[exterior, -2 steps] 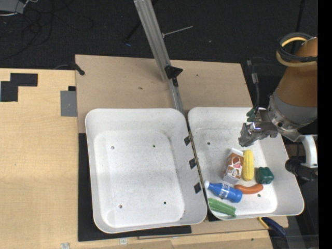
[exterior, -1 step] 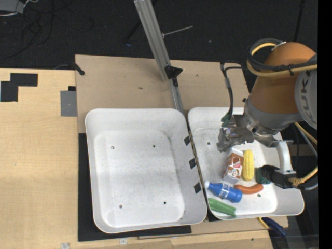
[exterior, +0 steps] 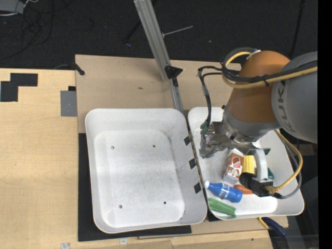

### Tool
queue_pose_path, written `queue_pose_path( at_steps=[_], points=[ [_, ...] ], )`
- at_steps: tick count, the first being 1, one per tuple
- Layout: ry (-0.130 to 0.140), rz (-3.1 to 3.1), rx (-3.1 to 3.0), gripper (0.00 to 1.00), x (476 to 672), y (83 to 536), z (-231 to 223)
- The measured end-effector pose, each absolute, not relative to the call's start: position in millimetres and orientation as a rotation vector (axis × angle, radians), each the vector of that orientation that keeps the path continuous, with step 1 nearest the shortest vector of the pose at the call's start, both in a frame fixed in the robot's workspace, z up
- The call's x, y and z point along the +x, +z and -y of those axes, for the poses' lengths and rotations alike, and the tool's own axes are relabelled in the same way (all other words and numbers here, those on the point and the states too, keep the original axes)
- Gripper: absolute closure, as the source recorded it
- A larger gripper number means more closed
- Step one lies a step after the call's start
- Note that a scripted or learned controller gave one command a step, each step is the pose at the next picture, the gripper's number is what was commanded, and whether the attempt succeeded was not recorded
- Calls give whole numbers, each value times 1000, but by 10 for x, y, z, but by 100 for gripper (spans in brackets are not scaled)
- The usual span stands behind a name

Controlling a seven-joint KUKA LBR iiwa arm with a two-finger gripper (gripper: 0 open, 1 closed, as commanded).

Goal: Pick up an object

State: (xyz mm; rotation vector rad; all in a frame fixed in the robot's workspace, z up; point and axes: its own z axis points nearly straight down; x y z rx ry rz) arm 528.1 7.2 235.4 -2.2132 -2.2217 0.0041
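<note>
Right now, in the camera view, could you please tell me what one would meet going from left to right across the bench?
Left white bin → divider clips → blue bottle → red-and-white carton → yellow item → right bin's outer rim.

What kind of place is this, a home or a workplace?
Most likely a robotics lab: a robot arm reaches over two white bins, one holding small items such as a blue bottle, with loose cables behind.
</note>
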Motion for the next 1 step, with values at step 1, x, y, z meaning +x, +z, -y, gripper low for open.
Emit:
queue_pose_path(
  at_steps=[1],
  points=[
    [4,2224,-2213,100,5304,2320,-530]
  ],
)
